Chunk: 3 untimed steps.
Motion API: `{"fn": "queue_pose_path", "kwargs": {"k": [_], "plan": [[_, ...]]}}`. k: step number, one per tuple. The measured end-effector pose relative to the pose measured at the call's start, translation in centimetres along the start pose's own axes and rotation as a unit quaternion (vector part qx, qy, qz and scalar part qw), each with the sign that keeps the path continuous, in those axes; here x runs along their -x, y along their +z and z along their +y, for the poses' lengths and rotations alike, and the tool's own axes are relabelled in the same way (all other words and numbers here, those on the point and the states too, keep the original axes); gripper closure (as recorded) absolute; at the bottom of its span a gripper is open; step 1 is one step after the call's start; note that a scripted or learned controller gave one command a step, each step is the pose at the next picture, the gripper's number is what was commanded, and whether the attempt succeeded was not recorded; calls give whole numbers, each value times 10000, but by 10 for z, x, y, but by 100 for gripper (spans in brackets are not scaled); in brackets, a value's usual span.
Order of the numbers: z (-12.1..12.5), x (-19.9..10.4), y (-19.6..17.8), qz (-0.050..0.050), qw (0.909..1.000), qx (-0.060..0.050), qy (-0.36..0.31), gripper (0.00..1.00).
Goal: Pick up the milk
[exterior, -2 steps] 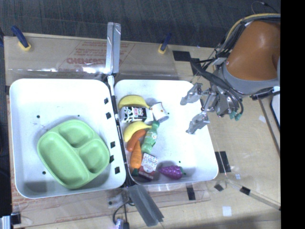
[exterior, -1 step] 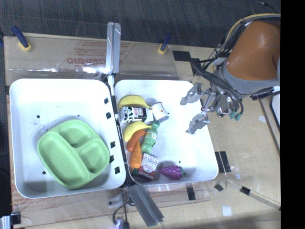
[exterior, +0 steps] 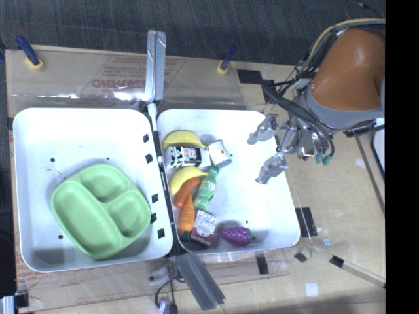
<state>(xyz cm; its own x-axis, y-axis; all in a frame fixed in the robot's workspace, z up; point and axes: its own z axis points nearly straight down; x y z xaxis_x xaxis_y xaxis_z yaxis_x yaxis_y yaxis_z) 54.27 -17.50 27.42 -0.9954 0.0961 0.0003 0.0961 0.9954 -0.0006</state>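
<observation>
Wooden surface [exterior: 196, 70] carries two white bins. Left bin [exterior: 33, 195]: green divided plate [exterior: 99, 209]. Right bin [exterior: 275, 208]: milk carton [exterior: 182, 156] (cow-print) at far-left side, between two bananas [exterior: 183, 138], beside a small white cup [exterior: 219, 153]; carrot [exterior: 187, 211], green bottle [exterior: 206, 190], purple grapes [exterior: 236, 235] nearer. End effector [exterior: 266, 153] hangs over the bin's right part, fingers spread apart, gripping nothing, well apart from the milk.

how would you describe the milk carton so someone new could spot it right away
Look in the right bin, along its left wall where the toy food is piled. The milk lies between the two bananas, an upper banana and a lower banana. It is the sole white carton with black cow patches.
</observation>
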Motion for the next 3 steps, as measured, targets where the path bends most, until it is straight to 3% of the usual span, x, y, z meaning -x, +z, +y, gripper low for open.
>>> {"fn": "queue_pose_path", "kwargs": {"k": [1, 2, 3], "plan": [[0, 0, 0, 0, 10000, 0, 0, 0], [1, 1, -11, -13, 10000, -6, -18, 100], [1, 1, -11, -13, 10000, -6, -17, 0]]}}
